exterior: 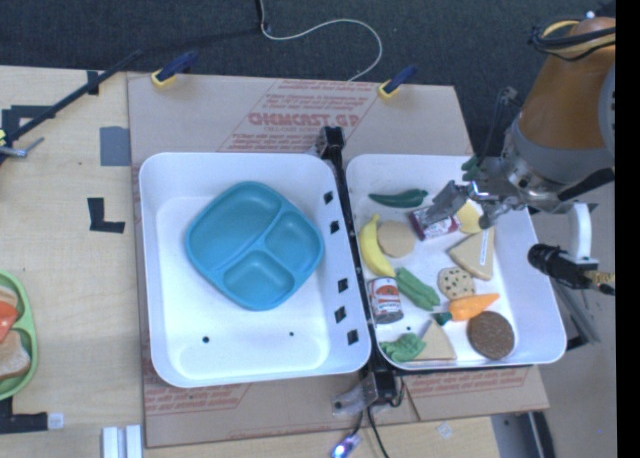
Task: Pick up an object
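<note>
Grey arm (560,136) low over right bin (535,346), hand (462,204) gripping a small packet (437,218).

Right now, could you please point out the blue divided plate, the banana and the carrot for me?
blue divided plate (254,244): camera view, on its centre ridge, left bin.
banana (374,247): camera view, on its curved middle, right bin.
carrot (472,306): camera view, on its orange body.

right bin (540,346) crowded with toy food, left bin (170,346) open around blue plate (255,244)
</note>
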You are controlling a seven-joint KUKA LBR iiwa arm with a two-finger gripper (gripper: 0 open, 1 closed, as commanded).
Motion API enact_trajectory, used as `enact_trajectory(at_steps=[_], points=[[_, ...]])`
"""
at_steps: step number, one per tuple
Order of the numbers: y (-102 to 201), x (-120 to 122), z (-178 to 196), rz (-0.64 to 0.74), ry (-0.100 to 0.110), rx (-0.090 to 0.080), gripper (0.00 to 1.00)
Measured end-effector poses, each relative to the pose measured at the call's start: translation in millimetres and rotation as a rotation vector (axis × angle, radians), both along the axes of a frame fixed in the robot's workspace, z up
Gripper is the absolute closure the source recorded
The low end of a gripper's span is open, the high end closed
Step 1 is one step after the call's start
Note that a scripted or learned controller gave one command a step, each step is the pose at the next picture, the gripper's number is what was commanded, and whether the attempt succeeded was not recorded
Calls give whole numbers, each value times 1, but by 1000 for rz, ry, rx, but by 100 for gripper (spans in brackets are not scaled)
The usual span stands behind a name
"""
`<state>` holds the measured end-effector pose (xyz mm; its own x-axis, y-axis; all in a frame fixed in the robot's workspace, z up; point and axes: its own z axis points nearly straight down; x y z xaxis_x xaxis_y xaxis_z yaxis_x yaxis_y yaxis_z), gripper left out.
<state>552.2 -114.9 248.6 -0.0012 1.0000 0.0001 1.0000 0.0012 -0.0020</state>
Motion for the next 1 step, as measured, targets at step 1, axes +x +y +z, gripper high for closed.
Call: enact_trajectory(at_steps=[1], points=[[1, 0, 10, 2, 0, 0, 100]])
